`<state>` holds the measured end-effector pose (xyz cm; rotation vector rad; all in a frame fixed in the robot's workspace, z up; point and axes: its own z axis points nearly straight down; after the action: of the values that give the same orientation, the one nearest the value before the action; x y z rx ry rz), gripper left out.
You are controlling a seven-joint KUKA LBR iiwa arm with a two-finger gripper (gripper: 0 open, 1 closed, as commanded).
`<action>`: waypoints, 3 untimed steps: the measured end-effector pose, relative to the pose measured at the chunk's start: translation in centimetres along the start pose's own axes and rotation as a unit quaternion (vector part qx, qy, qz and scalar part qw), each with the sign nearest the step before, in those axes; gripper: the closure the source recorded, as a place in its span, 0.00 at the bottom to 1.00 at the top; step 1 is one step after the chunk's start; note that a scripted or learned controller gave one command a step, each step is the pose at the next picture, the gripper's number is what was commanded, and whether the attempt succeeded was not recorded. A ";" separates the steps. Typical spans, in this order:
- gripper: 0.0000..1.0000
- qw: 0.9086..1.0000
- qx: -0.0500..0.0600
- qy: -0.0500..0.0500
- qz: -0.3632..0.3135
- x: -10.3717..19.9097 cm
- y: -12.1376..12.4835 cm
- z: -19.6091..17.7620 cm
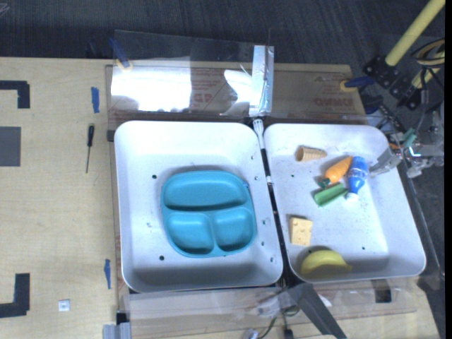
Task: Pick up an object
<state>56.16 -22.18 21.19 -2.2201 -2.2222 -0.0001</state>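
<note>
The right bin [395, 253] holds several small objects. A tan cone [309, 153] lies near its back. An orange carrot-shaped piece [337, 168], a blue bottle [357, 174] and a green stick [328, 194] lie bunched together, touching, right of the middle. A yellow porous block [301, 230] rests near the left wall. A yellow rounded fruit [323, 262] sits against the front wall.
The left bin [134, 154] bears a blue divided plate [207, 212]. A clear plastic sheet [191, 83] stands behind the bins. Cables and metal fittings [409, 143] crowd the right bin's back right corner, under a slanted yellow pole [418, 23].
</note>
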 end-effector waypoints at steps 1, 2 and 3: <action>0.00 0.998 -0.003 -0.001 0.056 -0.3 -7.7 -7.2; 0.00 0.997 0.002 0.000 0.075 0.9 -8.3 0.7; 0.00 0.981 0.001 0.000 0.194 1.0 -2.8 5.6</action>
<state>53.32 -21.14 15.57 -2.6074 -1.7499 0.0023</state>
